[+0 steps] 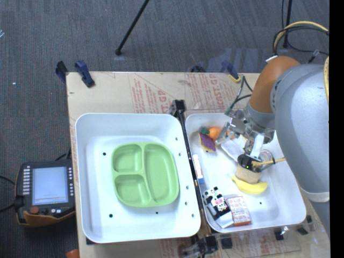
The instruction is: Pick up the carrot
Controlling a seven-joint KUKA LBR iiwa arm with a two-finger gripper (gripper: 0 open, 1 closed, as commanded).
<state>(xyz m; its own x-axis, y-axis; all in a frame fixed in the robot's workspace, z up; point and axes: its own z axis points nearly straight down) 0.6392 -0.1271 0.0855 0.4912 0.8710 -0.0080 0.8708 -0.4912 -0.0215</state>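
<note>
The carrot [214, 133] is a small orange piece with a green top, lying near the back left of the right bin [279, 208]. My gripper [242, 137] hangs low over the back middle of that bin, just right of the carrot. Nothing shows as held in it. A purple and yellow block [207, 142] lies against the carrot's near side.
A yellow banana [250, 186] and a small tan cylinder [245, 169] lie right below the gripper. A cow toy [216, 201], a red box [238, 210] and a pen [198, 168] sit along the bin's front and left. The left bin [91, 133] holds a green divided plate [145, 174].
</note>
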